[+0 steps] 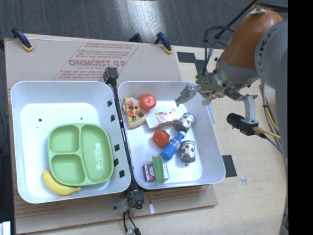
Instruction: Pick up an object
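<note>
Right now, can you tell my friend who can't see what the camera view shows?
A grey robot arm reaches in over the right bin, which holds two tomatoes, a pizza slice, a blue bottle and cans. The left bin holds a green divided plate and a banana.

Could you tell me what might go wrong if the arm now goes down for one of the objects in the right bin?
The gripper hangs near the right bin's far right rim, so a straight descent might clip the wall. The objects are crowded: the blue bottle lies against the red ball and a small can, so a grasp may catch two things or push one away. The tomato is round and could roll off the fingers.
</note>
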`<state>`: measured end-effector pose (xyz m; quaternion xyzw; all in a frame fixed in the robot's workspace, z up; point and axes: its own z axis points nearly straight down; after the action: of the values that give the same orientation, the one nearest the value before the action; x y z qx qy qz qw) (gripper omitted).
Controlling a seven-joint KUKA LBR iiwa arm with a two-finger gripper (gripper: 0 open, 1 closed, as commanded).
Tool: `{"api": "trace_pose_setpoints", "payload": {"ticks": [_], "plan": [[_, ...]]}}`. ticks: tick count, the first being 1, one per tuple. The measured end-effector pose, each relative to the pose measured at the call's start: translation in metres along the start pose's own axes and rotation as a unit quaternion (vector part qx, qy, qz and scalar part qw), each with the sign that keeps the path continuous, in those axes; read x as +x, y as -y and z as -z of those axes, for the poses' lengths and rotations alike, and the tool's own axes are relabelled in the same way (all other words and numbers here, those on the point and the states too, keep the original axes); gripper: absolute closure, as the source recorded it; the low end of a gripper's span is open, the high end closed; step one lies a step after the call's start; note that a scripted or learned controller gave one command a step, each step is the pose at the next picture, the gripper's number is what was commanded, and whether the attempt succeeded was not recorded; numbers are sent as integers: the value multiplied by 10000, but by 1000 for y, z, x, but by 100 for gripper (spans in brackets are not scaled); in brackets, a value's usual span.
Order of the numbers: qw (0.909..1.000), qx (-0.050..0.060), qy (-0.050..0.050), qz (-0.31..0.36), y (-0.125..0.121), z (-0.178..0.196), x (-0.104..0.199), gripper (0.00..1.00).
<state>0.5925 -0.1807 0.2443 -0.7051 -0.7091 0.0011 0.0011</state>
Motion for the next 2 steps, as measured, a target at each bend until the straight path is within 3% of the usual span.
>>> {"api": "trace_pose_setpoints", "payload": {"ticks": [1, 2], "plan": [[10000, 17, -7, 6, 37, -122, 18, 0], [10000, 12, 1, 27, 36, -111, 17, 100]]}}
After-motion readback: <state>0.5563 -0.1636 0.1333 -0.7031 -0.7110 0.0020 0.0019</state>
